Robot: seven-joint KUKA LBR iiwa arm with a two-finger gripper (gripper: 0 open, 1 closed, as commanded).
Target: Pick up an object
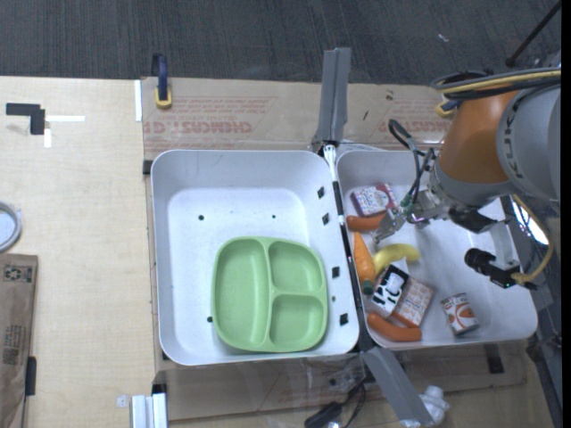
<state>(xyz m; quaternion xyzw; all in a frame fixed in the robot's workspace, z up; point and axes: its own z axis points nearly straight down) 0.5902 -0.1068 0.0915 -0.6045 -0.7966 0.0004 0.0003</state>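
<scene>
We have the left bin with its green divided plate, and the right bin crowded with small items. Our gripper hangs just above the banana; we cannot tell how the jaws stand. We should descend straight and close across the banana's narrow body, avoiding the carrot.

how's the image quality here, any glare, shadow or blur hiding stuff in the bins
Camera view: lighting is even and soft, with no harsh glare on the white bins. The green plate is sharp with only a faint shadow at its edge. The gripper is small and dark among the clutter, so its fingers are hard to read. The arm looms large and slightly soft at the right.
</scene>
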